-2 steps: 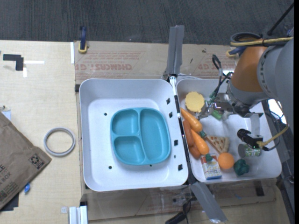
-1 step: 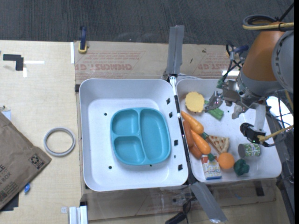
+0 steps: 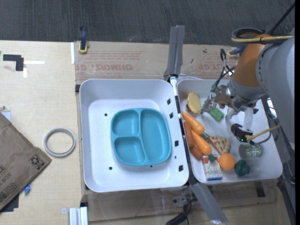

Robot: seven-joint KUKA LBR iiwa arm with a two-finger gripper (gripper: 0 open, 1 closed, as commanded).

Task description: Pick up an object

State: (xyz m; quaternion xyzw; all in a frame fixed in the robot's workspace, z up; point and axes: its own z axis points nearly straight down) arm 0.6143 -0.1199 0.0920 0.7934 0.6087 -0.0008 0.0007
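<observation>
Looking down at the counter (image 3: 37,93), you see 2 white bins side by side. The left bin (image 3: 93,125) holds a teal divided plate (image 3: 141,137) with 3 compartments. The right bin (image 3: 272,168) carries a scatter of toy food: 2 carrots (image 3: 197,135) lying along its left wall, a yellowish piece (image 3: 193,102) near the top left, a pizza slice (image 3: 219,143), an orange (image 3: 227,161), a small carton (image 3: 213,168) at the front, a dark green piece (image 3: 243,168) and a small jar (image 3: 251,151) toward the right.

Your arm (image 3: 262,64) reaches in over the right bin, and its gripper (image 3: 216,108) sits low near the bin's upper middle. A small green block (image 3: 216,114) lies right at the tips of the fingers, just right of the yellowish piece. You cannot tell from this angle whether the fingers are spread or closed, or whether the block sits between them or just beneath.

On the counter left of the bins you have a roll of tape (image 3: 59,141) and a cardboard box (image 3: 16,163) at the edge.
</observation>
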